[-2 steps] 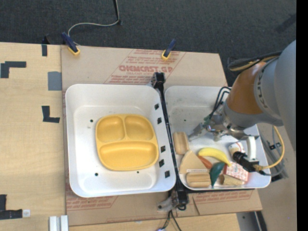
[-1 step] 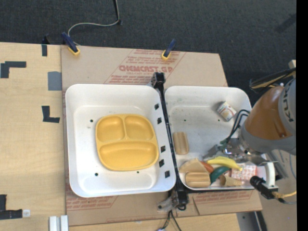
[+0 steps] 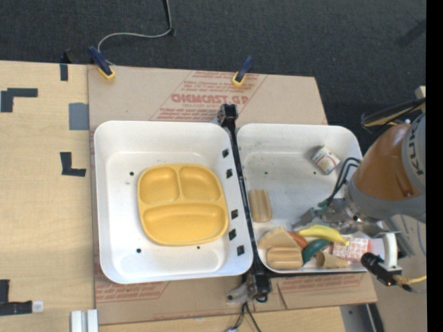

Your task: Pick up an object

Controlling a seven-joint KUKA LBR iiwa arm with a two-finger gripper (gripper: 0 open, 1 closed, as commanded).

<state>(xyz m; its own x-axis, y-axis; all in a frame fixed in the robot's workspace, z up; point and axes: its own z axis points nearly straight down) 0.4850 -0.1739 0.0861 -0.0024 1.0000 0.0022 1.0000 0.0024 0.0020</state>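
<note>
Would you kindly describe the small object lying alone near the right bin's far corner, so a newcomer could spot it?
Start at the right bin of the two white ones. Follow it to its far right corner, near the arm's orange band. There a small crumpled packet, whitish-grey, lies alone, well apart from the colourful toy food pile along the near edge.

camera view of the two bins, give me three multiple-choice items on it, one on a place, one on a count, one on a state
1. Where does the yellow divided plastic plate lie?
A. left white bin
B. right white bin
C. on the brown cardboard sheet

2. How many compartments does the plate have?
A. two
B. three
C. five

3. How does the plate sit?
A. flat, open side up
B. flipped over
C. leaning on the bin wall

Key: 1 A, the plate sits mid-floor in the left bin. 2 B, two small wells above one long well. 3 A, its wells face the camera and it lies level on the floor.
</note>
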